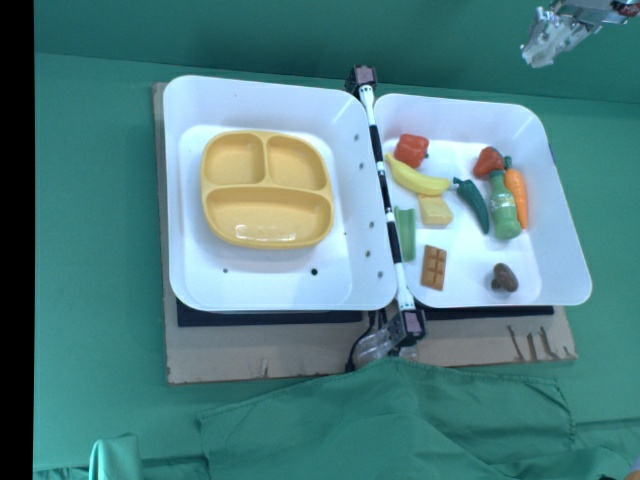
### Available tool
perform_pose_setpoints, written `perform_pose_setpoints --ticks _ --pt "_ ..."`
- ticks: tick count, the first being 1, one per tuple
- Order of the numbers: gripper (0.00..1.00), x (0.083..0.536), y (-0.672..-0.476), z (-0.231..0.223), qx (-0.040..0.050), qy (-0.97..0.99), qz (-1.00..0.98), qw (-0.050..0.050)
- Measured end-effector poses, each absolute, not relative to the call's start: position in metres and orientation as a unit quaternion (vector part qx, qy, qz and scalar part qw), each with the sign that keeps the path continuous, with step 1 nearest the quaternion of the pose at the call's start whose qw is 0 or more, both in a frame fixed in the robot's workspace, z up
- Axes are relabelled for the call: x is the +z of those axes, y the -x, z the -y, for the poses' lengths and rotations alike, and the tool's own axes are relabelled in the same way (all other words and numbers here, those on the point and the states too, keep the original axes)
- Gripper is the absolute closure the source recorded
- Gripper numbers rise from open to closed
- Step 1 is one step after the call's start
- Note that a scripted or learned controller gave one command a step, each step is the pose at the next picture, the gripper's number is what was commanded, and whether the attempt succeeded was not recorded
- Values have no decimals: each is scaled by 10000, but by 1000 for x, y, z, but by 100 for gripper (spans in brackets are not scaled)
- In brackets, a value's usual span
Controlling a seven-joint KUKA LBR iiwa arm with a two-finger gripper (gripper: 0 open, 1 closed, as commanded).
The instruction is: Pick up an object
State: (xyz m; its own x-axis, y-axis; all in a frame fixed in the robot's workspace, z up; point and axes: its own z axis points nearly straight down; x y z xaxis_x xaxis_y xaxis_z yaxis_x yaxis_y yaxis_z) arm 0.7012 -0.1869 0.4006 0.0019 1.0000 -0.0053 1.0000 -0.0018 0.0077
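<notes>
Ten small toy foods lie loose in the right bin (pixel 562 260), in a single layer with gaps between most: handy for a pick from above. Toward that bin's far left: red pepper (pixel 410 149), with banana (pixel 415 178) just in front of it, touching or nearly so. Toward its middle: yellow block (pixel 435 211). Hard against its left wall: green stick (pixel 404 233). Nearer its front edge: brown chocolate bar (pixel 433 266). Toward its far right, bunched together: strawberry (pixel 488 161), carrot (pixel 516 196), green bottle (pixel 504 213) and dark green chilli (pixel 472 204), carrot and bottle side by side and touching. Poor targets, by my judgement, likely to drag neighbours along. Near the bin's front right corner: brown lump (pixel 503 278), well apart from the rest, probably the easiest to take.

Claw (pixel 545 48) hangs high beyond the right bin's far right corner, outside its rim, with nothing visible in it. Spread or pressed together: impossible to tell at this size. Kept out there, probably, to leave the bin's contents unblocked for the camera. Task judged not yet begun, nothing lifted.

Left of the right bin, joined along a shared edge: left bin (pixel 185 98), bearing a yellow divided plate (pixel 266 190). Under both: green bench (pixel 90 218).
</notes>
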Motion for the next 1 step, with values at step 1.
perform_pose_setpoints --ticks 1 --pt "100 372 -700 164 -3 -7079 -7063 14"
